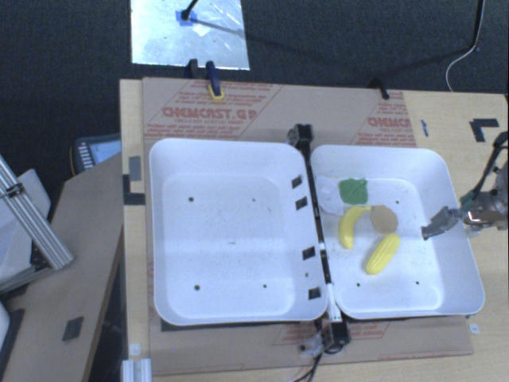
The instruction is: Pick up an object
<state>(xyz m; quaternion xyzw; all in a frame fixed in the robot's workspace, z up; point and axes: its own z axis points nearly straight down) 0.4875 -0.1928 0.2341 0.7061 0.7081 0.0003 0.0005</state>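
Approaching from the right bin's (445, 293) edge, the claw (437, 225) held nothing visible; its opening I couldn't tell. Corn (382, 253) lay nearby, needing a reach left and down.

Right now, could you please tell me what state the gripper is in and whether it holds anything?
Gripper: over the right bin's right side, apart from the objects; open or closed cannot be told.

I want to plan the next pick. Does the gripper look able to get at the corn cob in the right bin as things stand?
Probably yes. The gripper is over the right side of the right bin, and the corn cob lies to its left with bare bin floor between them. The banana and the brown object lie beyond the cob.
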